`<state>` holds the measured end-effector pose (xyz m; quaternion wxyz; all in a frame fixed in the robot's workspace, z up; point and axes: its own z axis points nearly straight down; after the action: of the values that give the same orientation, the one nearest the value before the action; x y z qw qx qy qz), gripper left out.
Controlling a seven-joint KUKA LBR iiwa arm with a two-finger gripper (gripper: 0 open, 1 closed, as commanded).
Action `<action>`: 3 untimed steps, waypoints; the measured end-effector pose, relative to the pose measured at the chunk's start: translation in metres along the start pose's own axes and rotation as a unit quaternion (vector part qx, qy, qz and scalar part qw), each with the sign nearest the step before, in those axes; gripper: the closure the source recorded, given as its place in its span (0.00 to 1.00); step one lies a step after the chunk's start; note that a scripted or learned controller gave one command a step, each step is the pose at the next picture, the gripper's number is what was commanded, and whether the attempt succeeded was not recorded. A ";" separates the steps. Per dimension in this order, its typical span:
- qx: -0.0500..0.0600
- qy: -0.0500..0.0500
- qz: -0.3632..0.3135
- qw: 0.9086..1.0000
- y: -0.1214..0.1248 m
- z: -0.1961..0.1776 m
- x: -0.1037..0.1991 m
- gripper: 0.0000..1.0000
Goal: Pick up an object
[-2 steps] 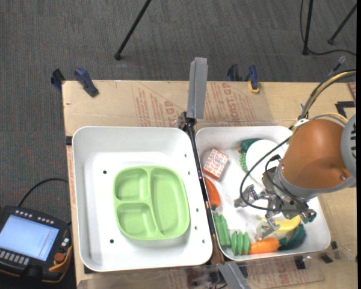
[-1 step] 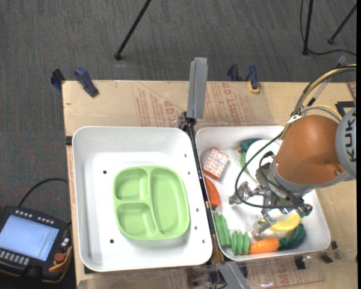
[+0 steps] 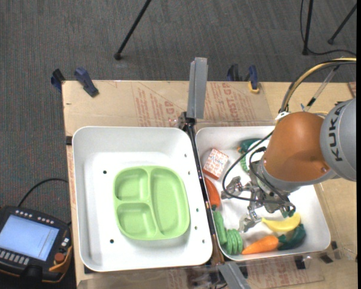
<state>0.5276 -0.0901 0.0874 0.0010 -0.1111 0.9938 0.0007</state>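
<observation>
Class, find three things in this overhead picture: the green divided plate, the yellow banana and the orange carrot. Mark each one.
green divided plate (image 3: 151, 202): camera view, on its central divider.
yellow banana (image 3: 281, 224): camera view, mid-body.
orange carrot (image 3: 262, 244): camera view, on its thick middle.

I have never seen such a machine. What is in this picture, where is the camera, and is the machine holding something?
One camera looks down at a slant on a bench with two white bins. The grey and orange machine at the right is a robot arm. Its gripper hangs low in the right bin, among toy foods: a banana, a carrot, a small red and white box and some green pieces. The left bin holds a green divided plate. I see nothing clearly between the fingers, so I would not say it holds anything.
</observation>
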 end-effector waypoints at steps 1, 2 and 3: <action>0.000 0.000 0.045 0.999 -0.047 0.000 -0.060 0.00; 0.000 0.001 0.039 0.999 -0.075 0.000 -0.005 0.00; 0.000 0.000 0.002 1.000 -0.114 -0.001 0.055 0.00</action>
<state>0.4988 -0.2138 0.0881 0.0010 -0.1092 0.9940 0.0002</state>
